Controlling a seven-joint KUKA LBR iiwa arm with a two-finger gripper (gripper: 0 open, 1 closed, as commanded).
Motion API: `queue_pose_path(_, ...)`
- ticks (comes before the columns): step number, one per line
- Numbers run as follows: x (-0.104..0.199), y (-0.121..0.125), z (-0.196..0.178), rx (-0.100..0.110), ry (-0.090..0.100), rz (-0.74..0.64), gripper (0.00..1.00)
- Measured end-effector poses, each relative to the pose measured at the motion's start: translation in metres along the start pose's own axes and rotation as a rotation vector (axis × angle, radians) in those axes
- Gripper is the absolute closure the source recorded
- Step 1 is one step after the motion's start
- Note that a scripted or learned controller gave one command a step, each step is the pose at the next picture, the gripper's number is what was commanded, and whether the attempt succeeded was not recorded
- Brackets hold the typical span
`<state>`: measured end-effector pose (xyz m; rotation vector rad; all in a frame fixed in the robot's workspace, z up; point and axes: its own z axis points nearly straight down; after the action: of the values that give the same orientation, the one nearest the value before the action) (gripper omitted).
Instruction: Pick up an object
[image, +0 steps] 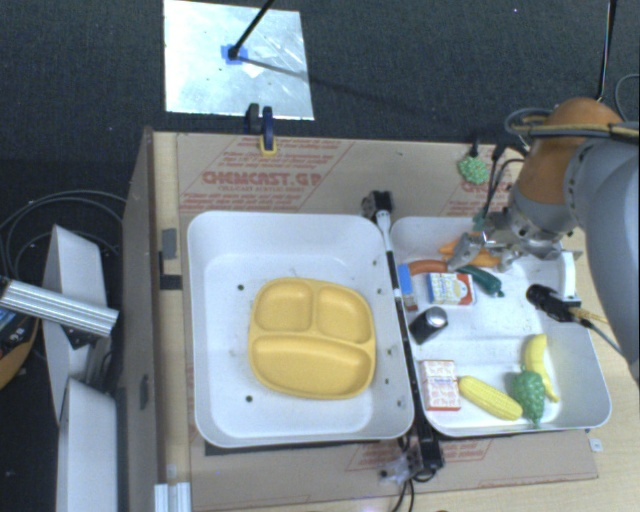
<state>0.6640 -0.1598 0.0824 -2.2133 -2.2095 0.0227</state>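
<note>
Carrot (432, 266), a small orange toy, lies at the far left of the right bin (585, 415), just beside the end effector (478, 250), which hangs low over it; whether it is wide or narrow I cannot tell. It looks light, stiff and smooth, likely slippery, so a hold across its middle seems safest. A green-handled tool (487, 281) and a small carton (449, 289) crowd it closely.

"CHEMCAST GP" (red) on cardboard sheet (262, 172)
</note>
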Motion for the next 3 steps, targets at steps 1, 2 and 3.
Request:
queue_pose_path(1, -0.002, -0.003, -0.008, 0.012, -0.002, -0.003, 1.00)
queue_pose_path(2, 0.052, -0.054, -0.068, -0.024, 0.000, -0.006, 1.00)
queue_pose_path(3, 0.052, -0.054, -0.067, -0.023, 0.000, -0.005, 0.00)
